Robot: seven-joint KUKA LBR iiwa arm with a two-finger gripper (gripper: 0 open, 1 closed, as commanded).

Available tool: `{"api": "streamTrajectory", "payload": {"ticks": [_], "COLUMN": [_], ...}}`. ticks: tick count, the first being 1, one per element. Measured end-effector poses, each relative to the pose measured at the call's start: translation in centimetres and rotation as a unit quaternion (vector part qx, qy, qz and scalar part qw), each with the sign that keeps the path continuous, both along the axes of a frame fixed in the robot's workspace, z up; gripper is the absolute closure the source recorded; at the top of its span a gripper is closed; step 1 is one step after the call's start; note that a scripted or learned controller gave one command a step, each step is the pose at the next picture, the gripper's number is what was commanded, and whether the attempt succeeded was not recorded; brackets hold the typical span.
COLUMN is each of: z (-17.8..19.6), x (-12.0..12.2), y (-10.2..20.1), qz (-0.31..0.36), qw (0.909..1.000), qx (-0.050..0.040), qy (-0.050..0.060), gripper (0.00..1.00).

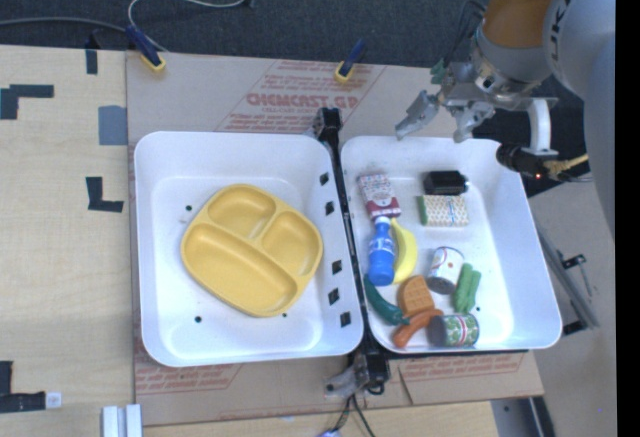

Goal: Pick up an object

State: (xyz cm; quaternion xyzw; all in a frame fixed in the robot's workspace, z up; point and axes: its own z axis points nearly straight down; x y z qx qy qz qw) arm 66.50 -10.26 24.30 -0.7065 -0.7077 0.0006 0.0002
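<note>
The gripper [438, 121] is hovering over the right bin's [530, 255] far rim, fingers spread and gripping nothing. The objects are lying below it in that bin: a black block [444, 182] nearest, the blue bottle [382, 252] and what looks like a can [455, 330] toward the near edge

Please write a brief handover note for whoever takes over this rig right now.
Gripper: open, holding nothing, raised over the far rim of the right bin.
Right bin holds the pickable items: blue bottle, banana, black box, green-topped can and other small items.
Left bin holds a yellow divided tray.
Done: nothing picked yet.
Left: descend, grasp one object, lift.
</note>
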Motion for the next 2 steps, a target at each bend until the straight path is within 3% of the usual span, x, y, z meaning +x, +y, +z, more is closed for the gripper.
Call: {"api": "streamTrajectory", "payload": {"ticks": [1, 2], "z": [-12.7, -11.6], "x": [0.5, 0.6], "y": [-4.0, -4.0], "qz": [0.000, 0.000], "qw": [1.0000, 1.0000], "qx": [-0.0006, -0.0024], "qy": [-0.003, -0.005], "gripper": [0.00, 1.00]}}
